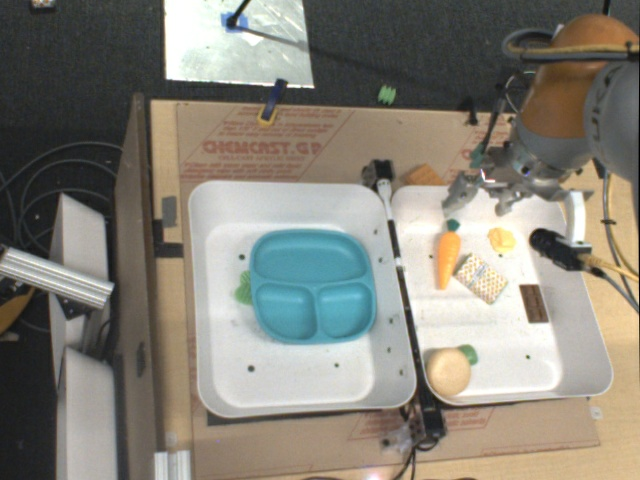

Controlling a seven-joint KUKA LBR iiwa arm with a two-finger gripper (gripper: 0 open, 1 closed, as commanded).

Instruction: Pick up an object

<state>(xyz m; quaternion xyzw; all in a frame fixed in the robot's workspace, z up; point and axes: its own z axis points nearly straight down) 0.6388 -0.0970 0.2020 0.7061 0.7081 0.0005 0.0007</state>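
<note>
1. Likely target: the orange plastic carrot with green top (447,256), lying nearly upright in frame at the left side of the right-hand white bin (590,358), centre-right of the picture. It sits free of its neighbours, so it looks like the easiest pick.
2. Close by: a small yellow lump (501,239) to its right, and a checkered packet (482,278) just beside the carrot's lower end. A brown flat bar (533,304) lies further right; a cream round ball with green tip (449,370) rests at the bin's lower left corner.
3. The hand (487,190) hovers over the bin's upper edge, above and right of the carrot. Its two fingers stand apart, nothing between them.
4. To do it well, I judge: shift down-left in frame, centre over the carrot's middle, close across its narrow width, and stay clear of the packet.
5. Left bin (220,368) holds a blue divided plastic tray (311,285) with a small green thing (243,288) at its left edge.
6. Both bins sit on the brown cardboard-covered surface (300,143).
</note>
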